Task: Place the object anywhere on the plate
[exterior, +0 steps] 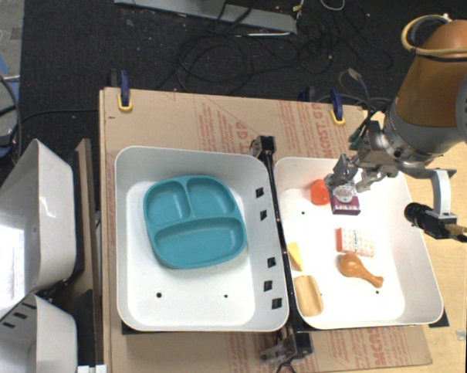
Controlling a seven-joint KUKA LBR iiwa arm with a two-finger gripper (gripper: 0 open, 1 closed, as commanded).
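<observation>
Gripper (pixel 346 187) low over far end of right bin (pixel 414 306), directly above a small purple-and-white block (pixel 346 201); whether the block is clamped cannot be told from this angle. Orange-red round piece (pixel 319 192) just beside gripper on its left, touching or nearly touching the block. Nearer the camera from gripper: red-and-white patterned packet (pixel 355 241), then toy chicken drumstick (pixel 359 268). Toward the bin divider, below-left of gripper: yellow wedge (pixel 294 256) and tan bread roll (pixel 308 294). Teal divided plate (pixel 193 221) well to gripper's left, alone in left bin (pixel 136 293).
</observation>
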